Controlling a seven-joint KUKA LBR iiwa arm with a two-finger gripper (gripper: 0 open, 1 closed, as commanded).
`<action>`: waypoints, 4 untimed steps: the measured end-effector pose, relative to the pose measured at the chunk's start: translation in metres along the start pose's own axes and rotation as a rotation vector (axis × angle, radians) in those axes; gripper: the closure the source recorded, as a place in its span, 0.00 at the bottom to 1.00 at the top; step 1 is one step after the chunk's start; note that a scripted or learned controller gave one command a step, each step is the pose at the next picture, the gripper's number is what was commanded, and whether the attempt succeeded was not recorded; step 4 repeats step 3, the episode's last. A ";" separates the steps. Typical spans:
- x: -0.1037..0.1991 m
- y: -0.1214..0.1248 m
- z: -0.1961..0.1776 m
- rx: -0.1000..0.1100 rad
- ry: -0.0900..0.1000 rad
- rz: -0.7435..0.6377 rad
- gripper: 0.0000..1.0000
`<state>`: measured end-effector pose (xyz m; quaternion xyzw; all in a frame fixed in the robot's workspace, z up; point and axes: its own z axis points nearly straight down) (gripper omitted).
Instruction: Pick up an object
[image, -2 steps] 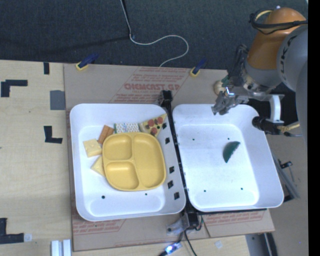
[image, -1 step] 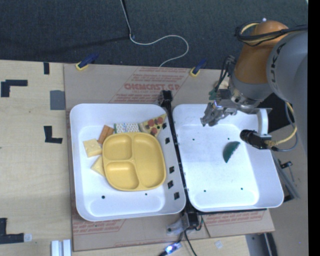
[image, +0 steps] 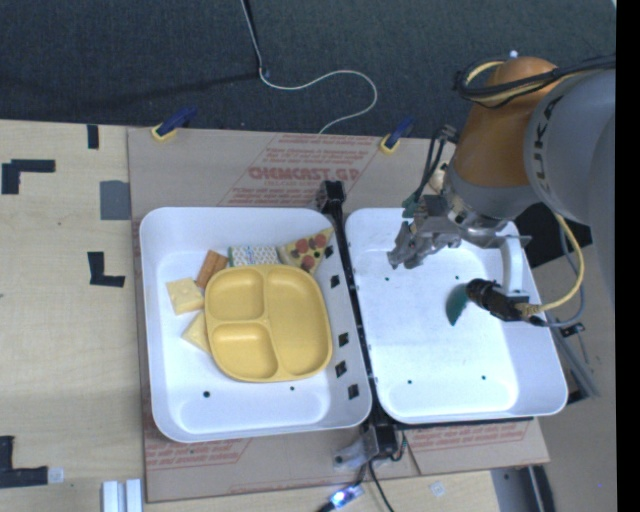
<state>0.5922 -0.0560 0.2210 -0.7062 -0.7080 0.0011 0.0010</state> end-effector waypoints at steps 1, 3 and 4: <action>0.031 -0.031 -0.003 0.001 0.001 -0.001 1.00; 0.114 -0.091 -0.012 0.002 0.002 -0.004 1.00; 0.114 -0.091 -0.012 0.002 0.002 -0.004 1.00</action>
